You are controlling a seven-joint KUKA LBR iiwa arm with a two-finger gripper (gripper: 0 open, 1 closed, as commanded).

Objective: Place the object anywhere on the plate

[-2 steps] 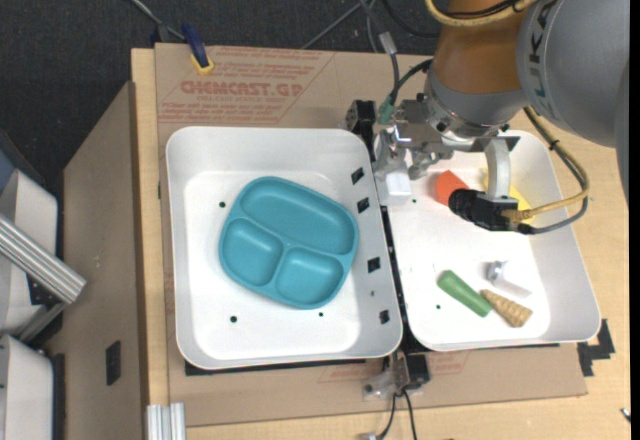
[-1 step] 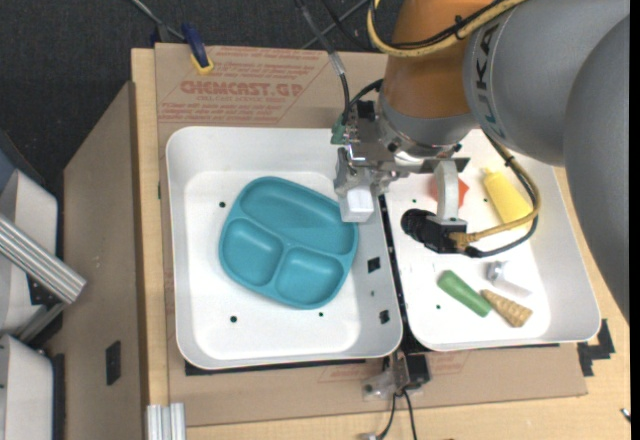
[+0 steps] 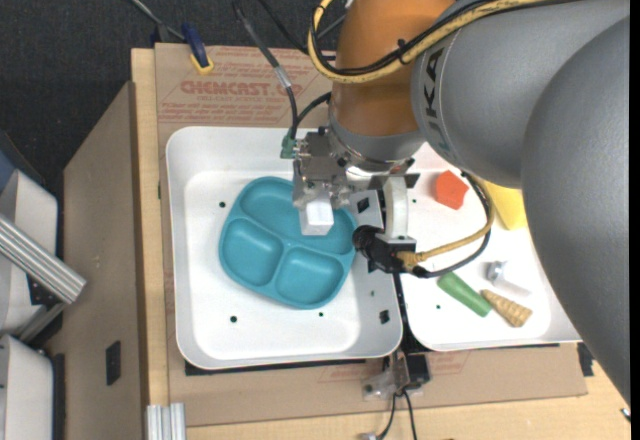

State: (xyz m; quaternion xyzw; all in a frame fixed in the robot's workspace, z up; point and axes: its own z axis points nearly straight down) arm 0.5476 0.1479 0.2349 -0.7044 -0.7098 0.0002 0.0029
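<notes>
The white block (image 3: 318, 218) is sitting right at the tip of the gripper (image 3: 318, 210), just over the upper right edge of the teal plate (image 3: 272, 250), in the middle of the frame. From this angle you can't really tell whether the block is pinched or just lying on the plate under the tool, and I honestly cannot tell how the jaws stand, since the wrist covers them. What matters for your next move: the block is straight below the gripper, not off to either side, and it's already above the plate's rim area, over the upper right compartment. It looks roughly boxy with no obvious long axis, matte white, probably light plastic or foam. The plate is smooth glossy plastic, rounded, split into three compartments with raised dividers, so a small block could tip if it lands on a ridge. It lies in the left white bin (image 3: 195, 258). Over in the right bin (image 3: 440, 333) you've got an orange block (image 3: 451, 190), a green stick (image 3: 463, 291), a tan ridged cone (image 3: 509, 309) and a yellow thing (image 3: 508, 208) partly hidden by the arm.
</notes>
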